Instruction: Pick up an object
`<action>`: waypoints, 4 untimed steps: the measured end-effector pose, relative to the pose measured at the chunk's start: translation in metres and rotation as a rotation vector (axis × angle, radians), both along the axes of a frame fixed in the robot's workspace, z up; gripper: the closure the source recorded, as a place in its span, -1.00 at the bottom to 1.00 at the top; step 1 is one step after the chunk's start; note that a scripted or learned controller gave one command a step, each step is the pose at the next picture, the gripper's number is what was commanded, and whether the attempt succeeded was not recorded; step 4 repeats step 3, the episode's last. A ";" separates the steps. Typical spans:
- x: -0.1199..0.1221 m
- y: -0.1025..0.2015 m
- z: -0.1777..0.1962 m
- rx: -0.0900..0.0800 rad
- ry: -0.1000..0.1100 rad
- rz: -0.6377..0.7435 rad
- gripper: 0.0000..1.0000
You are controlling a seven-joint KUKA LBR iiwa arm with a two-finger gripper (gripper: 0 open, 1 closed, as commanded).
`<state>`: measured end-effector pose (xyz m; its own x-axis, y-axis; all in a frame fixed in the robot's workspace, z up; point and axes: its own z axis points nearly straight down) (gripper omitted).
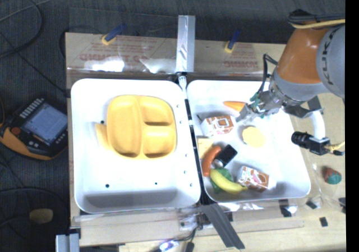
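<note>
On the far left, off the table [78, 43], we see a small screen gadget [42, 124] lying on the dark floor. Next comes the left bin [84, 189]. A big yellow tray [140, 124] with three parts lies in it, a bit toward the bin's 12 o'clock side.

Then comes the right bin [291, 178], touching the left one along the middle. Near its 9 o'clock side we see a small carton [217, 124]. At about 7 o'clock lie an orange and red thing like a carrot [208, 157], a black thing [226, 154] just beside it, and a yellow banana [225, 182] below them. Another small carton [253, 178] sits at 6 o'clock, touching the banana. A pale yellow round thing [253, 136] lies near the middle. An orange wedge [234, 105] lies at 11 o'clock.

The gripper [251, 111] hangs over the bin at about 12 o'clock, between the wedge and the round thing, on the grey and orange arm [305, 60] from 3 o'clock. It looks blurry, so we cannot tell if the fingers are spread or pressed together. We see nothing between them.
</note>
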<state>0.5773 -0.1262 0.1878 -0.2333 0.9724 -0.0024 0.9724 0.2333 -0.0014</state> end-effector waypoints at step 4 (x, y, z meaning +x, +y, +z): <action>0.027 0.021 -0.009 -0.001 0.001 -0.224 -1.00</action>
